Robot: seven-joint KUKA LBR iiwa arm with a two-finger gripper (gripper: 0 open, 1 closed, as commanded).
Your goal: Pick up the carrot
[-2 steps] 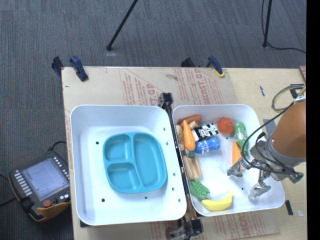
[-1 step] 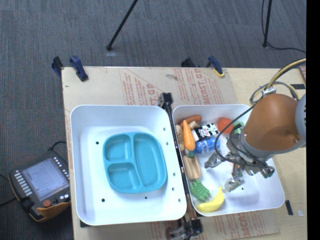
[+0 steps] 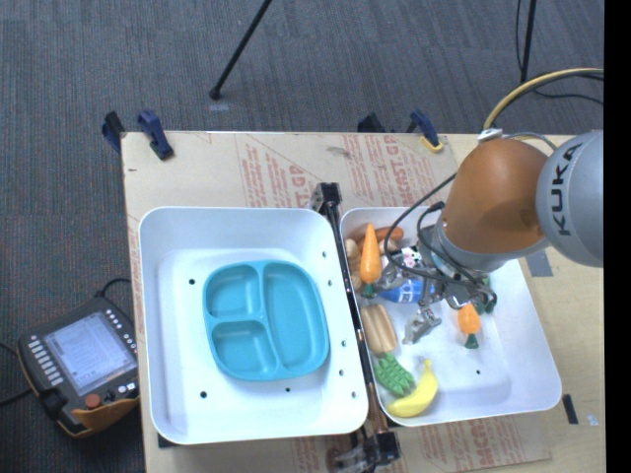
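Carrot [image 3: 370, 252] at right bin's [image 3: 532, 363] 10 o'clock corner; gripper [image 3: 426, 323] state cannot be told.
Likely a light, rigid, smooth toy; grasp across the thick mid-body, clear of the taper.

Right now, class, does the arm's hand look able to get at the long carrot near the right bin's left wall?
Probably yes. The carrot lies uncovered on top, and the hand hangs over the same bin. The bin wall beside it may crowd the approach.
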